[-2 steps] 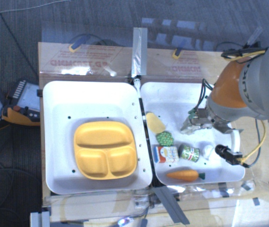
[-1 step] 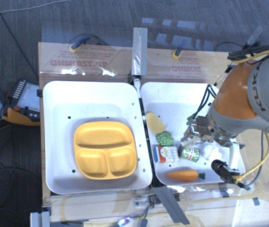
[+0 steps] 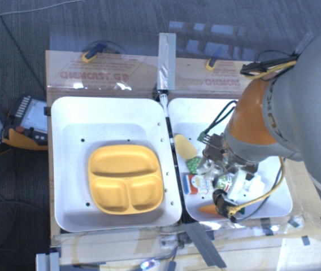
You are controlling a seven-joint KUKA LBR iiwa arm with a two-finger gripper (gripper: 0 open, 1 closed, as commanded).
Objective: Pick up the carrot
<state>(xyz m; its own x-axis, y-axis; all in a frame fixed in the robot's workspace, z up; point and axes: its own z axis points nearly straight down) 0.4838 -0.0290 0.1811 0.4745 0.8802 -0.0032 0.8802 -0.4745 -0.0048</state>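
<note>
1. Nearest the camera is the grey arm (image 3: 302,100), which comes in from the right and covers much of the right-hand bin (image 3: 178,110); its orange band (image 3: 250,117) sits just above the wrist.
2. Below the wrist, the gripper (image 3: 224,176) hangs low over the middle of the right bin, among a small heap of things. Cables and the wrist body crowd it, so how it is set, and whether it has hold of anything, cannot be told.
3. The carrot (image 3: 208,210) lies on the floor of the right bin near its front wall, a short orange piece just beside a black and yellow part of the arm's end. Nothing visibly grips it.
4. Just left of the gripper are a pale yellow item (image 3: 185,147), a green item (image 3: 194,164) and a red and white packet (image 3: 190,184), lined up along the bin's left side, close to one another.
5. The left-hand bin (image 3: 64,117) holds a yellow divided tray (image 3: 126,178), lying flat near the middle, with one long compartment at the back and two smaller ones in front.
6. Left of the bench, on the dark floor, rests a handheld pendant (image 3: 27,123) with a screen and an orange edge.
</note>
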